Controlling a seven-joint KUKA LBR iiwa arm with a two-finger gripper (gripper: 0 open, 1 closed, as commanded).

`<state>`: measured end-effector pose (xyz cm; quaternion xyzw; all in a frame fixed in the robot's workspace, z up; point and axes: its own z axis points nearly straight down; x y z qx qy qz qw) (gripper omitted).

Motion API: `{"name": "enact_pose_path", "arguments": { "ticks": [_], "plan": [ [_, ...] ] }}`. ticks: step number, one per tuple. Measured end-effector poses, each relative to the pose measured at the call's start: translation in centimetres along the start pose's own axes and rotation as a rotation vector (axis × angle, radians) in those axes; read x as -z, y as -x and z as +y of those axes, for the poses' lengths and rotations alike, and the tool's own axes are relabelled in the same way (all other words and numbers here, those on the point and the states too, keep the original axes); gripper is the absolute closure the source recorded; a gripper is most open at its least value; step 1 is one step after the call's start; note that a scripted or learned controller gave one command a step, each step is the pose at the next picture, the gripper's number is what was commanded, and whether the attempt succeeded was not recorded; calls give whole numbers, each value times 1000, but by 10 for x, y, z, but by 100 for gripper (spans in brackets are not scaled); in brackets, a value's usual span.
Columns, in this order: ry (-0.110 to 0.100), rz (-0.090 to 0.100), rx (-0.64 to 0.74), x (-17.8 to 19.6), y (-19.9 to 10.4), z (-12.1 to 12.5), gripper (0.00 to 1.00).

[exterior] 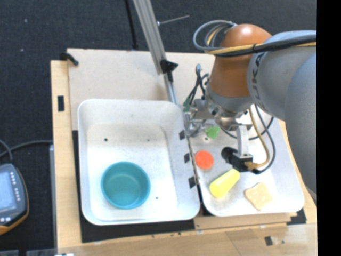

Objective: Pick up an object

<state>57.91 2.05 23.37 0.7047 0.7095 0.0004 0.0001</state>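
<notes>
Bench (114,76) — two white bins (128,137), dark carpet (53,15).

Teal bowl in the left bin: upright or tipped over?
Upright. The bowl sits on the left bin floor with its round opening facing up, its inside visible and holding nothing.

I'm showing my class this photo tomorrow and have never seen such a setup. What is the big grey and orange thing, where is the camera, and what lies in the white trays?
The grey and orange thing is a robot arm reaching in from the right. The one camera looks down at a slant from above the bench.

Two shallow white bins sit side by side. The left bin holds a teal bowl. The right bin holds an orange round piece, a yellow block, a tan piece and something small and green under the arm.

The arm's gripper hangs over the right bin; nothing is visibly held.
</notes>
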Motion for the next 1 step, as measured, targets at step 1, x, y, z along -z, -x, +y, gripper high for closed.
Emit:
{"name": "enact_pose_path", "arguments": {
  "ticks": [1],
  "plan": [
    [0, 1, 1, -4, -61, 5, 100]
  ]
}}
